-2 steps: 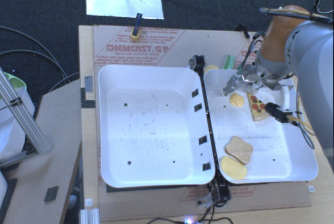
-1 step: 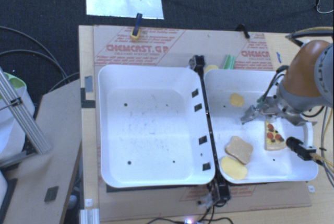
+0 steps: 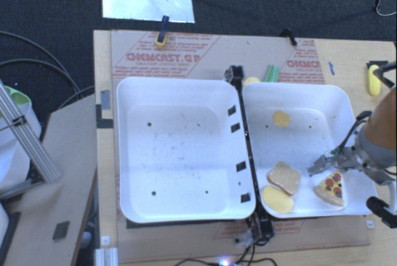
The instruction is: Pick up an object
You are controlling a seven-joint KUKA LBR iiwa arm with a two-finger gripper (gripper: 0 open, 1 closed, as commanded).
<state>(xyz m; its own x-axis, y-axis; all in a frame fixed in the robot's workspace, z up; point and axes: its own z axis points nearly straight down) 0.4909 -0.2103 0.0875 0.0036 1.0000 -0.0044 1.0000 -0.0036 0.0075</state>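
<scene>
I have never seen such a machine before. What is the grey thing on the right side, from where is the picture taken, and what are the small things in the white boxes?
The picture comes from one camera fixed above a bench, looking down at a slant. The grey thing is a robot arm that reaches in from the right. At its end is a two-finger gripper, a kind of metal hand, hanging low over the right bin. The view does not show anything between its fingers. Two shallow white bins stand side by side. The right bin holds toy food: a pizza slice just beside the gripper, a slice of bread, a pale yellow oval piece and a small yellow round piece. The left bin sits beside it.
</scene>
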